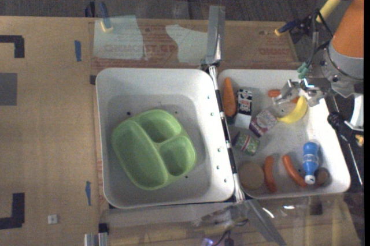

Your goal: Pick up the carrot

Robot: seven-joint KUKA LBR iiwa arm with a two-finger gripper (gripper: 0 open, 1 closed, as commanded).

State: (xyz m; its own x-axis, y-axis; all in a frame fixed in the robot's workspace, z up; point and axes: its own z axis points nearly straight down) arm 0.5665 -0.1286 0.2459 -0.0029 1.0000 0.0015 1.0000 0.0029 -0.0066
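Note:
The carrot (229,96) is an orange tapered stick lying lengthwise against the left wall of the right bin (341,178), near its far end. My gripper (293,92) hangs over the far right part of that bin, just above a yellow banana (296,112). It is well to the right of the carrot, with a small carton (245,100) and a purple packet (263,122) in between. Nothing shows held in the gripper.
The right bin also holds a green can (248,143), a brown round piece (251,175), two sausages (269,173), a blue bottle (310,160) and a small orange item (274,93). A green divided plate (152,148) lies in the left bin (110,89).

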